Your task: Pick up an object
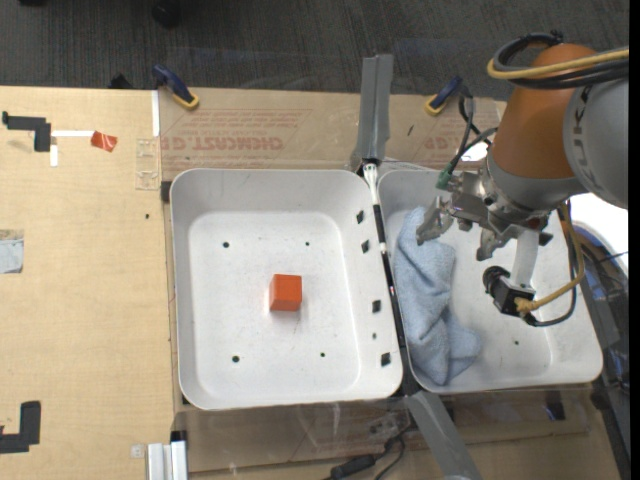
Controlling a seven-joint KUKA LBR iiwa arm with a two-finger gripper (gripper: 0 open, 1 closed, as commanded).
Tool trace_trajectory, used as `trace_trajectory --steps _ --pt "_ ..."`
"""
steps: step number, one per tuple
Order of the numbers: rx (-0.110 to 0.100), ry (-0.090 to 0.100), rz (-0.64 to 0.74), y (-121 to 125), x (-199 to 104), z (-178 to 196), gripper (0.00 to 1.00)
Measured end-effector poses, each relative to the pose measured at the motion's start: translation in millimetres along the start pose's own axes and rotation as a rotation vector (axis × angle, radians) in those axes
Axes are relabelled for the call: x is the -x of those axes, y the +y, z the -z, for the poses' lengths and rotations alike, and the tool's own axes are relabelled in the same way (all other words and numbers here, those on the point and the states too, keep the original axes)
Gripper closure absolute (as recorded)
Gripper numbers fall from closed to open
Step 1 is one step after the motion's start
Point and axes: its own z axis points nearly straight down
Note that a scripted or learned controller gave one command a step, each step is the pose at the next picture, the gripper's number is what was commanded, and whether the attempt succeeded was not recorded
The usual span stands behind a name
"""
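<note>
Hand point(462, 230) above blue cloth point(428, 303)

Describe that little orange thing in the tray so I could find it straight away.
Start at the two shallow white plastic bins side by side; take the left bin. Near its middle sits a small orange-red cube, alone on the white floor. The right bin holds a crumpled light-blue cloth instead, soft and shapeless, unlike the block's sharp edges.

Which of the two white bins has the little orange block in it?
The left bin: the orange block sits near its middle. The right bin holds a crumpled blue cloth instead.
</note>
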Motion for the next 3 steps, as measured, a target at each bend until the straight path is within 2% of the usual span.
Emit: trace_trajectory --steps 1,2,3 --pt "0.001 0.000 -0.572 48 11 13 0.00" --pt "-0.001 0.000 -0.583 -38 32 -22 0.00" --pt "0.000 0.000 -0.823 -84 -11 9 0.00"
